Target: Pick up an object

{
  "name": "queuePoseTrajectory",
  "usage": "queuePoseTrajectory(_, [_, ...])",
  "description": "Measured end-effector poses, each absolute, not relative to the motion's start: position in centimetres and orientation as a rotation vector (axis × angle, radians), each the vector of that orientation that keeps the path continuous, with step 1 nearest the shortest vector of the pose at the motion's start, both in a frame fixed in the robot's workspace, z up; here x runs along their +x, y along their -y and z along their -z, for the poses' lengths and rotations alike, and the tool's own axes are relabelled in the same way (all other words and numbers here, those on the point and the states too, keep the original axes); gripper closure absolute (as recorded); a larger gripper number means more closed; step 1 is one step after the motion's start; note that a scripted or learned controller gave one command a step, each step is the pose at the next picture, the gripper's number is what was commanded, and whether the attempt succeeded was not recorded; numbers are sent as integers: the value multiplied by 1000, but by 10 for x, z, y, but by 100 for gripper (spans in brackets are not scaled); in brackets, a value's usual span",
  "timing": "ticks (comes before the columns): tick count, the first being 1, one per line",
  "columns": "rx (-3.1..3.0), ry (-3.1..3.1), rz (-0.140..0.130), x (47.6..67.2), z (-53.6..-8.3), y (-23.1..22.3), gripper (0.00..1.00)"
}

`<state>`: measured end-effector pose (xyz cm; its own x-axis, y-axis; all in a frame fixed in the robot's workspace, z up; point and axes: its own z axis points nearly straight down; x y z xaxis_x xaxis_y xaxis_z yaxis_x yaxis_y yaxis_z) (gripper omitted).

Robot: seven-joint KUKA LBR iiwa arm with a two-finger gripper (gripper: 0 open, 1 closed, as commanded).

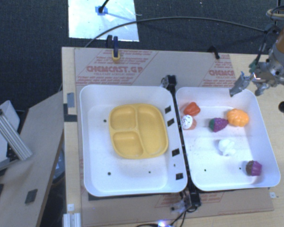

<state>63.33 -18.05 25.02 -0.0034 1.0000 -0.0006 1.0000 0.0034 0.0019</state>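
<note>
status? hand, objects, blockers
Hand open, holding nothing, above right bin's far edge. Toys loose in that bin, orange one nearest. Nothing in the way.

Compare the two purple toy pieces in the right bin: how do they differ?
The purple grape-like toy lies in the middle of the right white bin, just left of the orange toy fruit; the purple toy with a brown top sits alone near the bin's front right corner. The first is purple with a green bit at its left; the second looks rounder and two-toned. Both are small, and neither is held.
</note>
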Motion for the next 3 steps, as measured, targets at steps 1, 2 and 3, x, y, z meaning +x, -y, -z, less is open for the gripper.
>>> queuePoseTrajectory(1, [2221, -2224, 2, 628, -190, 183, 0])
queuePoseTrajectory(2, [2220, -2224, 1, 625, -129, 182, 0])
queuePoseTrajectory(3, [2200, -2215, -31, 634, -106, 178, 0])
